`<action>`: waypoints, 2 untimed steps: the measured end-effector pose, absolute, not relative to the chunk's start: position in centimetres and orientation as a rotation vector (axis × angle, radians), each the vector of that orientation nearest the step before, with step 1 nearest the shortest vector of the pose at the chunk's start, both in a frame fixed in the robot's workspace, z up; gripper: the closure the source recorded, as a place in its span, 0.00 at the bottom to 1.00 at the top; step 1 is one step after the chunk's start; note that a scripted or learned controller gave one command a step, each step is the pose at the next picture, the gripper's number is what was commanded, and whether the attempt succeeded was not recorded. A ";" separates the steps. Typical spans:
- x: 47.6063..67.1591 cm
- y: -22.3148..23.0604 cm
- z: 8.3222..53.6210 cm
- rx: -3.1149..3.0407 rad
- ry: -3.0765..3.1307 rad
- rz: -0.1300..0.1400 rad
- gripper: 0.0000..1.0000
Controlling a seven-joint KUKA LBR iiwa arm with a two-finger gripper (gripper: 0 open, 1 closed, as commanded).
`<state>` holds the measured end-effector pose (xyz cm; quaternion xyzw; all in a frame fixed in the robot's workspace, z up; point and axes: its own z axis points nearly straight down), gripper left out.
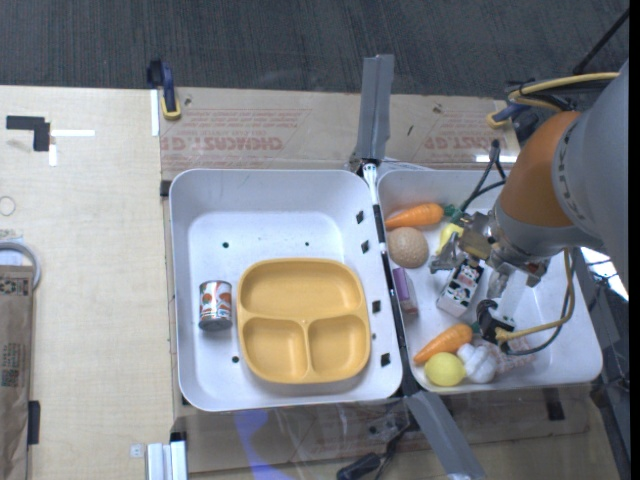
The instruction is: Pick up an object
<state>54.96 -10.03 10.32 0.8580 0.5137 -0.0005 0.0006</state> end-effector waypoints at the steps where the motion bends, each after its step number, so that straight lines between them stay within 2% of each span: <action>1: 49.5 -11.5 9.2 2.583 1.792 -0.001 0.00; 2: 49.6 -11.5 10.1 2.587 1.788 0.000 1.00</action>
